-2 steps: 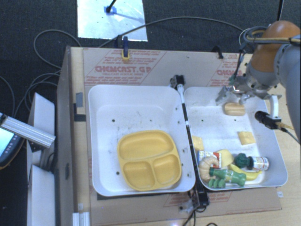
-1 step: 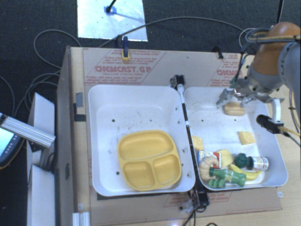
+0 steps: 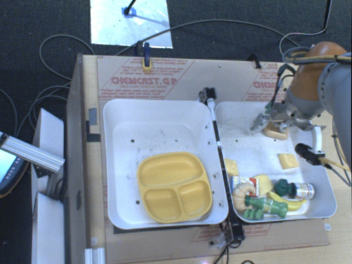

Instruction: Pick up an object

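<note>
The tool (image 3: 268,122) hovers low over a tan piece (image 3: 275,131) at the right bin's (image 3: 330,202) far end — grip state I cannot tell — so the approach seems underway, calling next for closing and lifting.

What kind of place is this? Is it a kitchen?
Probably not a kitchen, more likely a robot lab. A grey robot arm reaches over two white bins on a bench, loose cables trail over the dark floor, and the food in the right bin looks like toys.
</note>
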`<action>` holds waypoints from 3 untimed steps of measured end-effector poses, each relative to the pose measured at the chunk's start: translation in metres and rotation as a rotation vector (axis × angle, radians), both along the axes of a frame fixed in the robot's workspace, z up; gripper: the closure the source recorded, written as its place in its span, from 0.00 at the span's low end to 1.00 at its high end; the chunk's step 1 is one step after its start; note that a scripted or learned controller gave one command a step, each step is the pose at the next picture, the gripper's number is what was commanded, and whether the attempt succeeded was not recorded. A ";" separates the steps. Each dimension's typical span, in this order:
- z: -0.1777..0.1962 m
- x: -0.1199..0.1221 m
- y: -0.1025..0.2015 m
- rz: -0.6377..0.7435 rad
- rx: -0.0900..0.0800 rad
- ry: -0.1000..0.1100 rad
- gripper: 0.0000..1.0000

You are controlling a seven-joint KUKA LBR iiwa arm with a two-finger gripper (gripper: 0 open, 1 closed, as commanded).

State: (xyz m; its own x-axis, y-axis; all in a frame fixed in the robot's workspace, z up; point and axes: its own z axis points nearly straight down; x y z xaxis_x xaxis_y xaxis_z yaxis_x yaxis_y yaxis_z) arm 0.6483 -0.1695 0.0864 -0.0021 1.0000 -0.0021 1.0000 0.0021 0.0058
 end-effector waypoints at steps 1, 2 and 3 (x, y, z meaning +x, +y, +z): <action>-0.001 0.019 -0.015 0.001 0.014 0.022 0.00; 0.064 0.022 -0.013 0.003 0.000 0.000 0.00; 0.074 0.022 -0.013 0.005 -0.001 -0.002 1.00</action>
State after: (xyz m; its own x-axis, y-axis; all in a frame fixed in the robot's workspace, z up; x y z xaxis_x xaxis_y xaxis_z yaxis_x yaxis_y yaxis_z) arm 0.6705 -0.1829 0.1604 -0.0071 1.0000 -0.0027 0.9999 0.0071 0.0079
